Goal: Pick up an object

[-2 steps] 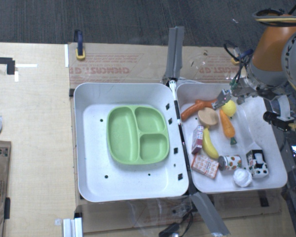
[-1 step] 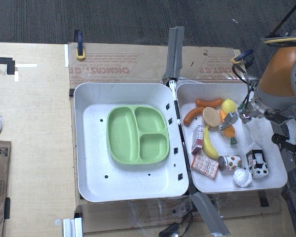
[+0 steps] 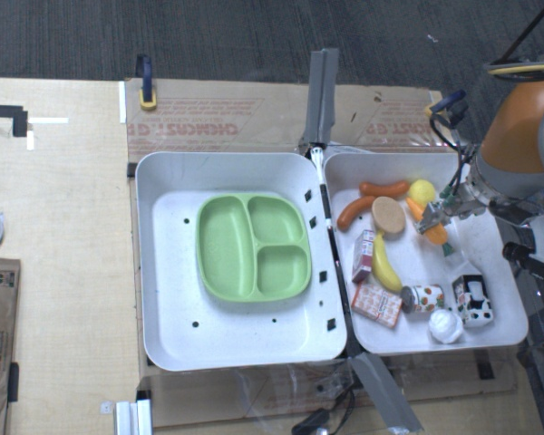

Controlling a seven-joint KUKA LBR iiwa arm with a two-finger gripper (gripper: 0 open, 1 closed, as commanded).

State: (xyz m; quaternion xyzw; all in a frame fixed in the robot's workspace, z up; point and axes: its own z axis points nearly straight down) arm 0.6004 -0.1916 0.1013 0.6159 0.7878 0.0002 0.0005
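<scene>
In the right bin [image 3: 508, 333], my gripper [image 3: 438, 216] is low over an orange carrot-like piece [image 3: 434, 234], right next to a yellow lemon [image 3: 422, 191]. The arm's orange band [image 3: 517, 130] rises above it at the right edge. To the left of the gripper lie two sausages [image 3: 383, 188], [image 3: 352, 211] and a round tan cookie [image 3: 389, 217]. Nearer the front are a banana [image 3: 386, 265], a red box [image 3: 376, 304], a small can [image 3: 426, 297], a cow-patterned carton [image 3: 472, 299] and a white ball [image 3: 445, 326].
The left bin [image 3: 163, 333] holds a green divided plate [image 3: 254, 247]. A grey post [image 3: 322, 98] stands behind the seam between the bins. A pink-and-white packet [image 3: 365, 248] lies by the right bin's left wall. Cables hang behind the arm.
</scene>
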